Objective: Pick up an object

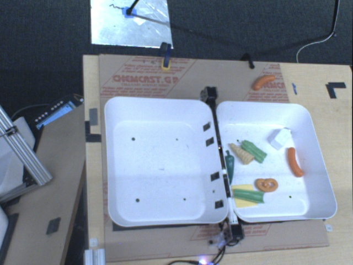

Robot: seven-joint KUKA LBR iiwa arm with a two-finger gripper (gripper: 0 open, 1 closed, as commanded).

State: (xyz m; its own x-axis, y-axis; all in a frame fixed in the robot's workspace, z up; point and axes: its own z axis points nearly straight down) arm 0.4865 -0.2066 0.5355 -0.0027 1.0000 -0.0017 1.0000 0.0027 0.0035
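Observation:
The right bin holds several small toy foods. An orange sausage lies near its right wall, with a white block just above it. A green pod rests against a tan cone near the middle. A green chili lies along the bin's left wall. Lower down sit a brown pretzel and a yellow and green piece.
The left bin sits beside the right one. A second orange sausage lies on the cardboard behind the right bin. A yellow and blue clamp stands at the bench's back edge. Metal framing stands at the far left.

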